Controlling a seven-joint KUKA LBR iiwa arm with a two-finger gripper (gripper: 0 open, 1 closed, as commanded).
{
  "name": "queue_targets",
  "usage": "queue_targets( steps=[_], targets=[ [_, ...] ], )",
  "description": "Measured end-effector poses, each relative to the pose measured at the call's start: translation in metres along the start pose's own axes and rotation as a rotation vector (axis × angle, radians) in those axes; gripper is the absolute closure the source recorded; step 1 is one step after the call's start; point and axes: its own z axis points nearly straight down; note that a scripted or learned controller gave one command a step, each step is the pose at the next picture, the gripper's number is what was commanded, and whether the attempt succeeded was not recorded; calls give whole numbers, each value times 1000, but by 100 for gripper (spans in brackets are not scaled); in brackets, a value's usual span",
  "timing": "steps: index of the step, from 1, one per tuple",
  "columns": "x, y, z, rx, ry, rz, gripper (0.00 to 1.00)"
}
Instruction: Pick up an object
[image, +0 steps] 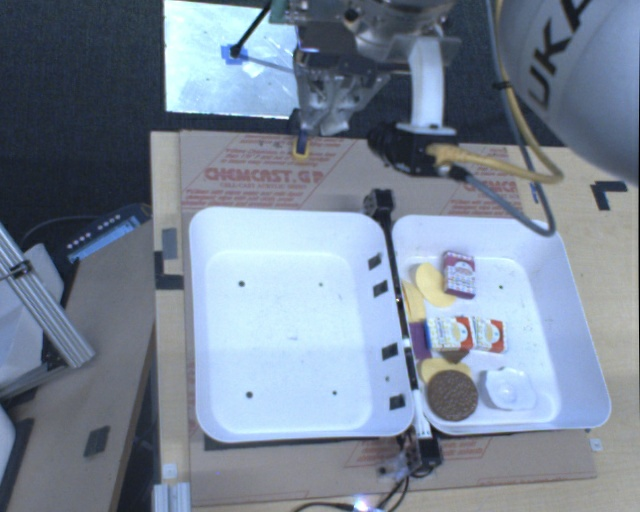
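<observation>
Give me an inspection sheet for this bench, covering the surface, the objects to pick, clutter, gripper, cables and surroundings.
Surface: two white bins, left bin and right bin, on a printed board.
Job's things: all in the right bin: red packet, yellow pieces, red-and-white carton, brown disc, white cup.
Clutter: nothing seen.
Gripper: gripper raised beyond the left bin, nothing between its fingers.
Cables: yellow cable behind the right bin.
Surroundings: aluminium rail at left.
</observation>
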Motion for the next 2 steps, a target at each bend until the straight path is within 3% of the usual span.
queue_targets(
  steps=[2],
  targets=[
    [0,-53,2,5,-2,0,100]
  ],
)
